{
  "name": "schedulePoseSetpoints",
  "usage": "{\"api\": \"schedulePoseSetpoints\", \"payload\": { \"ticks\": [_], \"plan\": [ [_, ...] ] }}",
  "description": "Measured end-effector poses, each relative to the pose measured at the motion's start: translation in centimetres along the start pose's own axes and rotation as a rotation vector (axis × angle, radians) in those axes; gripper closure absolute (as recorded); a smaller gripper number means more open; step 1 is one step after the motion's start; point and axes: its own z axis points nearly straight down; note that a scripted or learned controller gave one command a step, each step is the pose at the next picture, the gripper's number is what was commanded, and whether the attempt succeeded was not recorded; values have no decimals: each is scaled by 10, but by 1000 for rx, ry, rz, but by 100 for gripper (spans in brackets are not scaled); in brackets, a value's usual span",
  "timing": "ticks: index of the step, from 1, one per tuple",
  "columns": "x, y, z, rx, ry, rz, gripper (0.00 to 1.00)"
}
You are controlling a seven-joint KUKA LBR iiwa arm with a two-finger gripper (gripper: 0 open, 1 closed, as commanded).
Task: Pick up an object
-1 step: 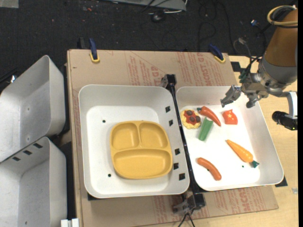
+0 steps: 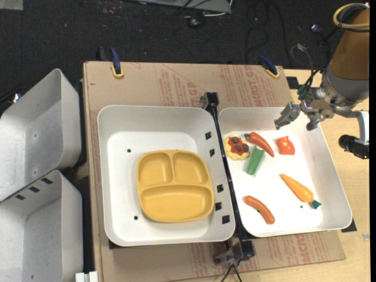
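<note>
The two-finger gripper point(image 2: 300, 116) is seen above the far rim of the right-hand shallow white plastic bin point(image 2: 336, 187), carried by the grey arm with the orange band point(image 2: 351, 40). Its two dark fingers point(image 2: 286, 116) are spread apart, with nothing between them; the jaws are judged open and unladen. The spread is consistent with an approach in preparation for a descent, not with a carry.

The candidate objects are all found in the right-hand bin. A small round toy pizza with red toppings point(image 2: 237, 147) lies near the bin's left wall. A red chilli-shaped toy point(image 2: 260, 143) lies just beside it, touching or nearly touching a green cylindrical piece point(image 2: 255, 161). A small red wedge-shaped block point(image 2: 285, 145) lies apart to the right, nearest the gripper. An orange toy carrot with a green tip point(image 2: 298, 189) and a reddish-orange toy sausage point(image 2: 259, 209) lie well apart nearer the front.

The left-hand white bin point(image 2: 117, 128) holds a yellow three-compartment plastic tray point(image 2: 175, 185).

No grasp is judged to have been made. The clustered pieces present a risk of a fouled grasp; the isolated ones are judged easier.
</note>
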Motion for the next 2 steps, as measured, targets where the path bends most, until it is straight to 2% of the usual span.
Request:
{"api": "schedulePoseSetpoints", "payload": {
  "ticks": [2],
  "plan": [
    [-7,9,117,3,0,3,0]
  ]
}}
